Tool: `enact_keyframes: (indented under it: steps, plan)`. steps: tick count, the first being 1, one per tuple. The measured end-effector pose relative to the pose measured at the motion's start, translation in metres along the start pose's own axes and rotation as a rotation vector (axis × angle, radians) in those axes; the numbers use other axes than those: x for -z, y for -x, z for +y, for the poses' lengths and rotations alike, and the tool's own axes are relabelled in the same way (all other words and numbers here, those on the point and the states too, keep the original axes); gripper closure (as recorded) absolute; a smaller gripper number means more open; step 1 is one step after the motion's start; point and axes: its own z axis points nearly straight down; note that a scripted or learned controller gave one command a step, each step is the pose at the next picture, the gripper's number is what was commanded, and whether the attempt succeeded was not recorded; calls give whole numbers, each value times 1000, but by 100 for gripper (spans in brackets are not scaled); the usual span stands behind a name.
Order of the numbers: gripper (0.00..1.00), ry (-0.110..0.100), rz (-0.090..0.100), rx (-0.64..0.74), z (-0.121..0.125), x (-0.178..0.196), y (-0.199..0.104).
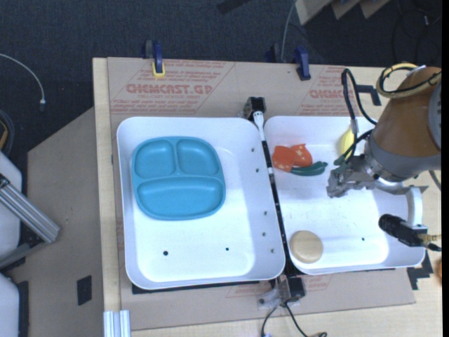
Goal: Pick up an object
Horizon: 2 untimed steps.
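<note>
Over right bin point(330, 248), claw point(341, 182)

A sky-blue divided plate point(179, 177) is lying in the left white bin point(242, 251). In the right white bin point(351, 253) an orange-red toy carrot point(290, 156) is showing a dark green stem, a pale tan round piece point(306, 246) is sitting near the front, and something yellow point(346, 142) is peeking out beside the arm point(412, 128), which is showing its grey body and orange band. The gripper point(345, 182) is looking dull metallic grey. The brown board point(210, 83) underneath is carrying red lettering, with blue clamps point(155, 52) at its far edge.
</note>
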Motion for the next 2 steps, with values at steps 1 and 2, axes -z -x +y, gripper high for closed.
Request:
enact_keyframes:
  steps: [1, 2]
  plan:
    - [100, 1, 0, 1, -5, 54, -8]
    - [100, 3, 0, 1, 2, 113, -14]
